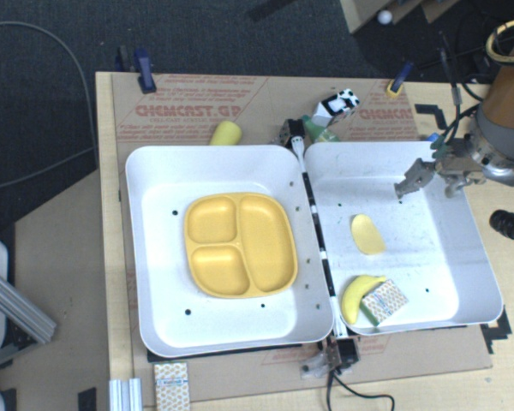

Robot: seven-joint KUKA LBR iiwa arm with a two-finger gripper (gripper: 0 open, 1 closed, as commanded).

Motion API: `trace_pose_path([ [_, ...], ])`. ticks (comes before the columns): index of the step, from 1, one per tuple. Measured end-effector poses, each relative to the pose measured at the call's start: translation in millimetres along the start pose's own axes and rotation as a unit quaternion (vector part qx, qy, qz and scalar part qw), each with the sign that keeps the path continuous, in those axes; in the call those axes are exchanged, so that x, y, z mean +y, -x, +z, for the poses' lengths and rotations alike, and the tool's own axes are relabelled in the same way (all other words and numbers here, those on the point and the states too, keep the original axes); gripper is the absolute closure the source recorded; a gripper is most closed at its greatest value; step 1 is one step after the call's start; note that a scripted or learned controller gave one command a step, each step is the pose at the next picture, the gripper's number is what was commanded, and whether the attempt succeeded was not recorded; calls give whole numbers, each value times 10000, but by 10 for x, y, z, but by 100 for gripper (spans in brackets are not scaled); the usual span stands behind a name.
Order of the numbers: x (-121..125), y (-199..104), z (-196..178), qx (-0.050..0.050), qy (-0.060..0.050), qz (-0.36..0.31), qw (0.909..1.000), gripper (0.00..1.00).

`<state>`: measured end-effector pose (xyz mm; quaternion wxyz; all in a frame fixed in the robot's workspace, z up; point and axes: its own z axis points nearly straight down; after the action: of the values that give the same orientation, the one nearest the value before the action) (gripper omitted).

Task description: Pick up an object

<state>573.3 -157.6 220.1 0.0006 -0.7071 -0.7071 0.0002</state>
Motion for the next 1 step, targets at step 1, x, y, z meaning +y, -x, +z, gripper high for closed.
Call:
trace_pose_path([
  [1, 121, -549, 765, 4, -8, -7, 10000, 0],
])
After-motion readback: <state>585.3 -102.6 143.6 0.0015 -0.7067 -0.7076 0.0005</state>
